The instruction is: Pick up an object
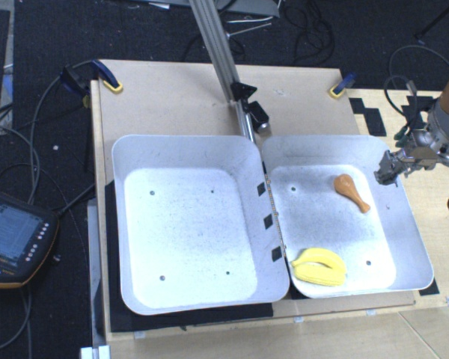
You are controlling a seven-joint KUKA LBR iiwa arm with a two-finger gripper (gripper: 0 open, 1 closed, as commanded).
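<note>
While my gripper (389, 172), its state unclear, hovers beside the right bin (404, 223), the light, rigid wooden drumstick (352, 191) invites a narrow-handle pinch.

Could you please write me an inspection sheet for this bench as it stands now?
Surface: wooden bench bearing left bin and right bin, side by side.
Job's things: yellow banana-like object and orange drumstick-shaped object, both in the right bin.
Clutter: nothing seen.
Grippers: pincer over the right bin's far right rim, holding nothing visible.
Cables: black leads on the floor at left.
Surroundings: handheld pendant, metal pole.
</note>
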